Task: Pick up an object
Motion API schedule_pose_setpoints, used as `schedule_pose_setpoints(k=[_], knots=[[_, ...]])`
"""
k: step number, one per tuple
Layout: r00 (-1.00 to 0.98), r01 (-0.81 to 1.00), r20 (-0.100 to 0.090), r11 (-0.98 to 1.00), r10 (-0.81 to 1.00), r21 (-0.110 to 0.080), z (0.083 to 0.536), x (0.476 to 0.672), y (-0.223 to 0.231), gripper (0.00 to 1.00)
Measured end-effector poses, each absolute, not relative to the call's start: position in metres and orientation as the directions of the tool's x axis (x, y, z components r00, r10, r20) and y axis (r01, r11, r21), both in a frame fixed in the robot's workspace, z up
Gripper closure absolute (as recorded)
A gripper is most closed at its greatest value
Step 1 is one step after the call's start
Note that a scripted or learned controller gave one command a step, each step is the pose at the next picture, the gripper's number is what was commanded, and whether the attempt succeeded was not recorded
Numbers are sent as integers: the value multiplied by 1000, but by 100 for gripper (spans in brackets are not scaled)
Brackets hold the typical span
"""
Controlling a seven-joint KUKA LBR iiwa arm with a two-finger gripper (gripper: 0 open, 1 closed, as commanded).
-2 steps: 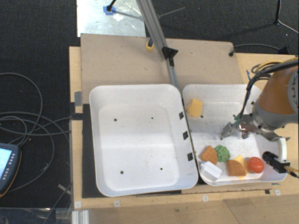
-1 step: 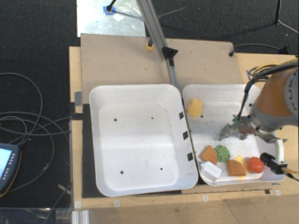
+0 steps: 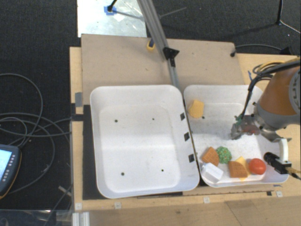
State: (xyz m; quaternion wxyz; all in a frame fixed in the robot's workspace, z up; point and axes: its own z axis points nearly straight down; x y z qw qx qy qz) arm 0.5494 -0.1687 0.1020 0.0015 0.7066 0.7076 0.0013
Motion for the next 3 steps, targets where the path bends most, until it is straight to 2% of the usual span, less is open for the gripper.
schedule_pose_setpoints(k=[2,3], knots=[[-4,1000,-2,4,1000,7,191,552,-178,100],[-4,1000,-3,4,1000,7,244,544,-183,100]])
